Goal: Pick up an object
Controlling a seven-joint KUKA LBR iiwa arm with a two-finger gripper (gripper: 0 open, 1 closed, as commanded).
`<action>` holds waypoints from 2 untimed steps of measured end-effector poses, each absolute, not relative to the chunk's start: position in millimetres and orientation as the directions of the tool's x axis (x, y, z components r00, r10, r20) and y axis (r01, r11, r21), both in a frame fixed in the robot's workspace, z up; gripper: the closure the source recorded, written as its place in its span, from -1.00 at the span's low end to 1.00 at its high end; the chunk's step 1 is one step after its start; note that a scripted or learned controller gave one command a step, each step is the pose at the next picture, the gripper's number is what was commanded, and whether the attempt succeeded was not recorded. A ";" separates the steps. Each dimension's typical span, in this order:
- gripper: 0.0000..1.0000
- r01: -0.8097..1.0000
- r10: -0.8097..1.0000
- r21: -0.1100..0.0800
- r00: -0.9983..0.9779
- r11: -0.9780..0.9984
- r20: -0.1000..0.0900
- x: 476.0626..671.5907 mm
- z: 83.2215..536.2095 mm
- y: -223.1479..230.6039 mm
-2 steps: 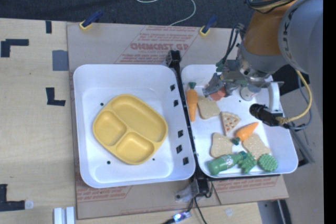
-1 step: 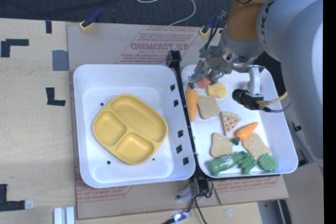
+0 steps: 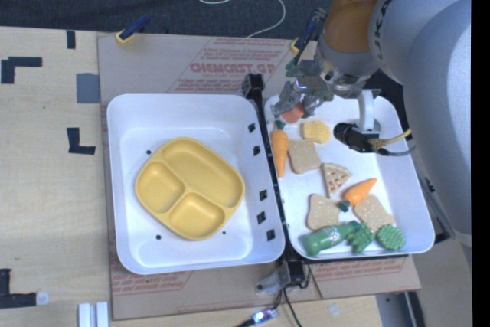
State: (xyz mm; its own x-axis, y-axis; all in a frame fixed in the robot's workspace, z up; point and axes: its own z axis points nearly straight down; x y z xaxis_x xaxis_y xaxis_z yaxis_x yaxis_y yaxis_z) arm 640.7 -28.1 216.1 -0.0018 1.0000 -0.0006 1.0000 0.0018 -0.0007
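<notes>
Two carrots (image 3: 279, 152), three bread slices (image 3: 303, 157), one yellow tray (image 3: 190, 187); claw (image 3: 295, 105) state unclear.

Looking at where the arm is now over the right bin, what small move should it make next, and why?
Probably a short descent. The end effector hovers at the back-left corner of the right shallow white bin, over a small red-orange toy piece and just above the upright orange toy carrot. No toy shows between its fingers, so lowering onto the piece seems the sensible next step.
</notes>
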 end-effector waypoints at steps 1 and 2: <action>1.00 1.000 1.000 -0.001 -0.002 0.002 0.000 638.8 227.3 -21.9; 1.00 1.000 1.000 0.000 -0.002 0.002 -0.001 655.3 229.4 -28.9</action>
